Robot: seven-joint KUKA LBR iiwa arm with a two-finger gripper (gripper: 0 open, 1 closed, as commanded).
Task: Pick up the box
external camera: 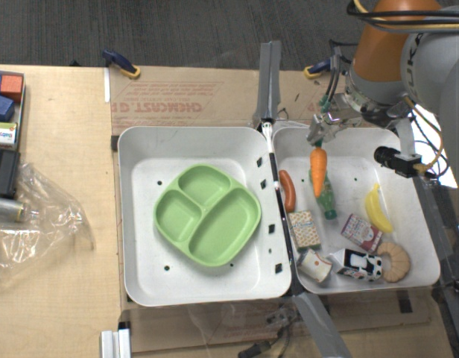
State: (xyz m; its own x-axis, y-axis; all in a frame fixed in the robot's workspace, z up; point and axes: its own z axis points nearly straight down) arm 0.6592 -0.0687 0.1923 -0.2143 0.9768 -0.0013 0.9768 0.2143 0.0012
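Observation:
A small pink and white box (361,232) lies tilted in the right bin (408,144), between a yellow banana (376,209) and a black-and-white carton (361,264). A tan checkered packet (305,230) lies near the bin's left wall. My gripper (323,127) hangs over the back left corner of the right bin, just above the top end of an orange carrot (317,170). It is well away from the pink box, which sits toward the front right.
The right bin also holds a red sausage (288,189), a green bottle (328,200), a white cup (315,264) and a round cookie (396,260). A green divided plate (207,215) lies in the left bin (140,200). Blocks and a plastic bag (36,207) sit at the far left.

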